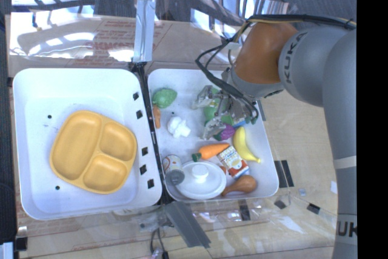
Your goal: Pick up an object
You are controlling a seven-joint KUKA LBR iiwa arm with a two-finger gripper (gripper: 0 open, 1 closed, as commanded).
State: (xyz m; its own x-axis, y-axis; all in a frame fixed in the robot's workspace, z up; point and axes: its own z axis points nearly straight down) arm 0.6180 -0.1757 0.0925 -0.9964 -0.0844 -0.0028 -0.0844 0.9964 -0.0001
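My gripper [216, 113] is down inside the right bin [265, 141], in its upper middle, under the orange-banded wrist. It hangs over a green item [211, 111] and a purple item [227, 131], which it partly hides. A yellow banana [244, 146] lies just right of it, and an orange carrot [213, 151] just below. A leafy green vegetable [163, 97] and a white lump [179, 127] lie to its left. A small carton [232, 160], a white bowl [200, 179], a brown pear-shaped item [240, 185] and a small can [171, 163] crowd the bin's near end.
The left bin [36, 88] holds a yellow divided plate [92, 151]. A black-clipped divider [147, 124] separates the two bins. The grey arm [321, 70] comes in over the right bin's far right corner. Cables [212, 60] loop near the wrist.
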